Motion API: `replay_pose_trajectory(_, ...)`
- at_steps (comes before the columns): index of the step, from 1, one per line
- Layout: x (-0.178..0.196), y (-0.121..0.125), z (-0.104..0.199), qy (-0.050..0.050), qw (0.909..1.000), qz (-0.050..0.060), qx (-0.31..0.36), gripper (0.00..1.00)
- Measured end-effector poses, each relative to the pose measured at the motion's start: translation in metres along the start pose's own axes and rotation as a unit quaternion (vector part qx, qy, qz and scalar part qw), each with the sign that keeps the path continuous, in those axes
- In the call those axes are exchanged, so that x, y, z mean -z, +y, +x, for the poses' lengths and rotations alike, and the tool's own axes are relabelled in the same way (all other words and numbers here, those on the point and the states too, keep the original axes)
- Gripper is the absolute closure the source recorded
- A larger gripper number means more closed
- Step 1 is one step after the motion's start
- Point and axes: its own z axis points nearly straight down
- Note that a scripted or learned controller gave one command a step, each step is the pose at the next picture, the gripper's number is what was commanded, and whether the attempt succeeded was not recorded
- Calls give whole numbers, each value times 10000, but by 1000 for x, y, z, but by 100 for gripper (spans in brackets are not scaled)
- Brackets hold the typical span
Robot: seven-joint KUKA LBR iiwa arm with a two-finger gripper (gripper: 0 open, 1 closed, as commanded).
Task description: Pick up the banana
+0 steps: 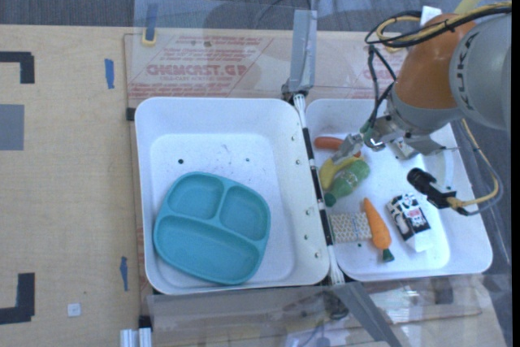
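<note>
The yellow banana (336,167) lies in the right bin (467,252), near its left wall, pressed against a green rounded fruit (351,180). My gripper (358,145) hangs just above and slightly right of the banana's upper end, at the end of the grey arm with the orange band. From this slanted view I cannot make out any contact between gripper and banana.
A red-orange sausage-shaped piece (328,143) lies just left of the gripper. A carrot (376,223), a speckled square pad (349,227) and a cow-patterned carton (409,218) sit nearer the front. The left bin (162,126) holds a teal divided plate (213,227).
</note>
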Motion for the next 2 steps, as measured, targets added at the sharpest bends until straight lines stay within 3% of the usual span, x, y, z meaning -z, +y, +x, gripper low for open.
replay_pose_trajectory(1, -17, -56, 19, 5, 9930, 82, -1176, 0)
replay_pose_trajectory(2, -18, 10, -6, 23, 9972, 149, -736, 0)
